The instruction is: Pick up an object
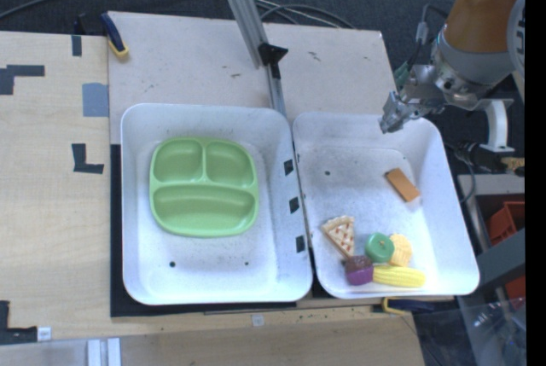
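Note:
The right white bin (337, 142) holds several toy foods. An orange block (402, 184) lies near its right wall. A pizza slice (339, 234) sits toward the front, beside a purple piece (359, 271), a green round piece (380, 248), a yellow piece (400, 249) and a corn cob (397, 275). My gripper (393, 120) hangs over the bin's back right corner, above and behind the orange block, with nothing seen between its fingers.
The left white bin (136, 211) carries a green divided plate (204, 187). A metal pole (244, 2) slants in from the top to a black clamp (271, 55) behind the bins. A blue and yellow tool (114, 36) lies at the bench's back left.

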`<state>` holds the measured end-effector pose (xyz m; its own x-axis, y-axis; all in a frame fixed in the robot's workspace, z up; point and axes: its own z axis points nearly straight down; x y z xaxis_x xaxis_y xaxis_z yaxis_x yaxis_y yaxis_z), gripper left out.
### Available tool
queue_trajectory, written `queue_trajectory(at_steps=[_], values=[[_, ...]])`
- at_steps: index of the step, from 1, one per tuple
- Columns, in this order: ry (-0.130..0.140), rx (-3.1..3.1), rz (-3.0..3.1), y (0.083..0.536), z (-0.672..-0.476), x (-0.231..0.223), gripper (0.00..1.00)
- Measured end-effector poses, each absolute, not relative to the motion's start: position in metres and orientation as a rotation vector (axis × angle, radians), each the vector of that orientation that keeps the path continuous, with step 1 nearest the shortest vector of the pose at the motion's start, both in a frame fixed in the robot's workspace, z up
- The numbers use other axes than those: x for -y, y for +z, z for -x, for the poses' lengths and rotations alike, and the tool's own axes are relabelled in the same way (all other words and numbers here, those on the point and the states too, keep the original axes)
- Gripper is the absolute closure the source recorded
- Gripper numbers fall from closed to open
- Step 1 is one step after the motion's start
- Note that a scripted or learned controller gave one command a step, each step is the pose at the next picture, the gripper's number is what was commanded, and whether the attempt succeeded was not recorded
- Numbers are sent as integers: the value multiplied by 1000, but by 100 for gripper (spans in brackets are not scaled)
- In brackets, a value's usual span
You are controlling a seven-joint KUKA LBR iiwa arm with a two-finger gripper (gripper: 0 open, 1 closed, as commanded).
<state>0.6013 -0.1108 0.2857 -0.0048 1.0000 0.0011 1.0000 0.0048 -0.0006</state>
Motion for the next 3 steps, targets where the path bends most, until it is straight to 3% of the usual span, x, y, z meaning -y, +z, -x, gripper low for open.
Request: queue_trajectory(at_steps=[1,3], values=[[2,2226,2212,268,-598,57,100],[4,2226,2211,240,-562,-47,100]])
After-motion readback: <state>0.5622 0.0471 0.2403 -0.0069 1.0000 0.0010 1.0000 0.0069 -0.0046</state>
